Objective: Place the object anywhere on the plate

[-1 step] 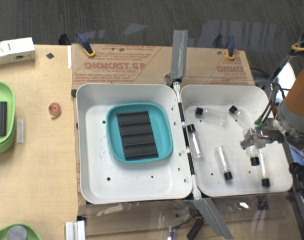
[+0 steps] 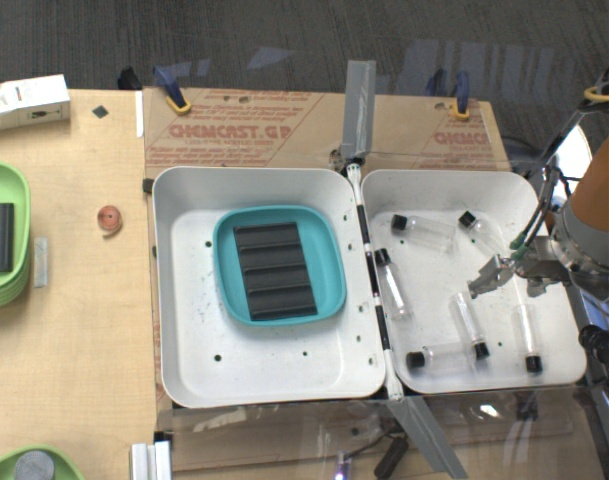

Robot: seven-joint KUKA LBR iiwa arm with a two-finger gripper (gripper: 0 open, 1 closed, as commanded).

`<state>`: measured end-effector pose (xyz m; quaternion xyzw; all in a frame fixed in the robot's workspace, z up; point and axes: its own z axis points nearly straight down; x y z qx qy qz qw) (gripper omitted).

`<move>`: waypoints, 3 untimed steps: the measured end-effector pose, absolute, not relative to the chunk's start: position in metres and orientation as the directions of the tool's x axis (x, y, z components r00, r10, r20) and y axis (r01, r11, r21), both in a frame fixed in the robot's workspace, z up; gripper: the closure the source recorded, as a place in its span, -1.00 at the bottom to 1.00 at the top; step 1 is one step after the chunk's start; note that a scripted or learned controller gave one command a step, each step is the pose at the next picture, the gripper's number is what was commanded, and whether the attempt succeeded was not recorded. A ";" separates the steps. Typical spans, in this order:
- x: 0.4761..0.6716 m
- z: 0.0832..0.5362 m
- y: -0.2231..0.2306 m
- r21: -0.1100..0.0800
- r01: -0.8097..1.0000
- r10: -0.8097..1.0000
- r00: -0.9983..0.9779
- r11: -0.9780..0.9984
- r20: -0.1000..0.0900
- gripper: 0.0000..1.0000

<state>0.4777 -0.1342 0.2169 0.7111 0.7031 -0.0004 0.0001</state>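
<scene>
Clear tubes (image 2: pixel 474 333) lie low in the right bin (image 2: pixel 424 183), below the gripper (image 2: pixel 496 273), whose grip I cannot tell; teal plate (image 2: pixel 329 268) sits centre-left.

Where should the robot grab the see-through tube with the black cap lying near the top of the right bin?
Probably around the middle of the clear plastic tube with the black cap, coming straight down from above. It lies flat on the floor of the right white bin, pointing left to right, so the gripper would likely close across its thin width, front to back. Its body is narrow and round.
</scene>
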 end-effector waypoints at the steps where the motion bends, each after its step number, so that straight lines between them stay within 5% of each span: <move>1: 0.515 0.297 -0.201 -0.002 0.999 0.999 -0.037 0.037 -0.002 -1.00; 2: 0.559 0.303 -0.222 -0.002 0.994 0.994 -0.111 0.111 -0.002 -1.00; 3: 0.627 0.325 -0.222 -0.001 0.990 0.990 -0.139 0.139 -0.002 -1.00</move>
